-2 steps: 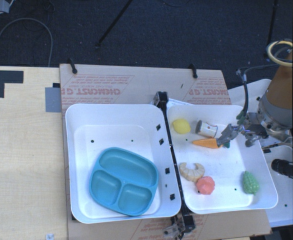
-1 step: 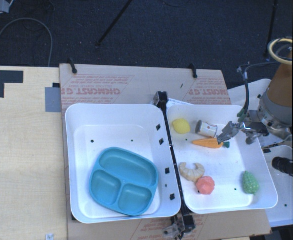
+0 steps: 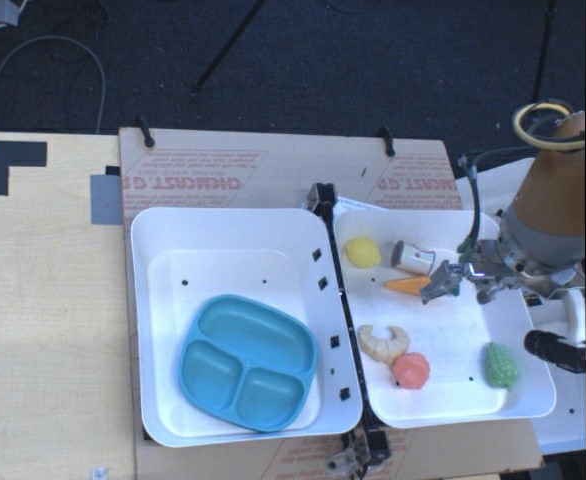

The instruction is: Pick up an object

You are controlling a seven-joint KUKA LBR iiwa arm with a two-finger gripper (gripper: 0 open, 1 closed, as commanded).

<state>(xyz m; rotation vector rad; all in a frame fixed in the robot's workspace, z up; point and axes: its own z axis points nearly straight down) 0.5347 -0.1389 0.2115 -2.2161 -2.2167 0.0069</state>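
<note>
Two shallow white plastic bins side by side on a bench, seen from above at a slant. Left bin (image 3: 163, 268): one sky-blue plastic tray with three compartments (image 3: 248, 361), lying flat toward the near corner, likely somewhere to put things down. Right bin (image 3: 538, 403): all the loose objects, scattered apart, probably so each can be taken singly. Round yellow lemon-like toy (image 3: 364, 253) near the far left corner; small grey and white cylinder (image 3: 411, 258) on its side just beside it; slim orange carrot-shaped piece (image 3: 407, 286) just below the cylinder; pale curled shrimp-shaped toy (image 3: 384, 342) in the middle, touching or nearly touching a round pink-red ball (image 3: 411, 370); bumpy green oval toy (image 3: 501, 365) alone near the right wall.

Grey arm with orange band reaching in from the right, two-finger metal gripper (image 3: 441, 285) low over the bin, tips just beside the carrot's right end. Nothing visibly between the fingers; open or closed, cannot tell from here.

Likely target: the carrot piece, not yet lifted. Open floor across the bin's middle right, between gripper and green toy. Tighter on the far side, with the cylinder close by the carrot. Dividing wall between bins well to the left.
</note>
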